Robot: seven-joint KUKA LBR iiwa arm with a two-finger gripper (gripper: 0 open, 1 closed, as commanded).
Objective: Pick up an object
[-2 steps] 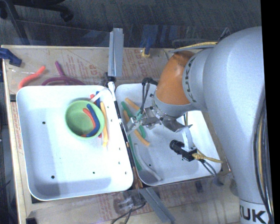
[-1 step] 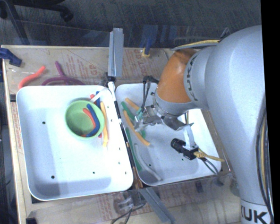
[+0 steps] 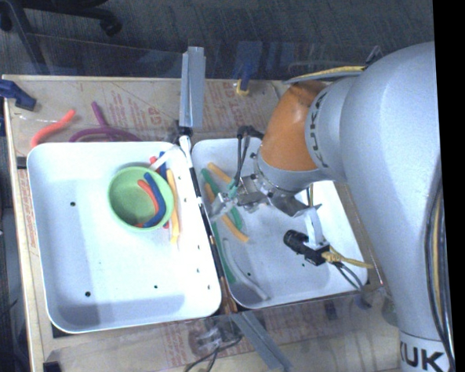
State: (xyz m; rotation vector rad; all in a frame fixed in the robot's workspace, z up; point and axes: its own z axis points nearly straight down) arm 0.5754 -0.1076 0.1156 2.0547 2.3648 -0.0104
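Observation:
My gripper (image 3: 232, 200) reaches down into the right bin (image 3: 332, 277), close to its left wall. It sits among a cluster of thin sticks. A yellow stick (image 3: 236, 227) lies just below it, and an orange-yellow stick (image 3: 219, 173) and a green stick (image 3: 215, 182) lie just above and to the left. A long green strip (image 3: 226, 262) runs along the bin's left wall. The wrist and the orange band (image 3: 288, 138) hide the bin floor behind the gripper. I cannot see anything held.
The left bin (image 3: 89, 284) holds a green bowl (image 3: 139, 199) with a red curved piece and a yellow stick (image 3: 173, 208) at its rim. A black cable fitting (image 3: 303, 244) hangs beside the wrist. An orange tool (image 3: 52, 128) and a purple cord (image 3: 104, 134) lie on the bench behind.

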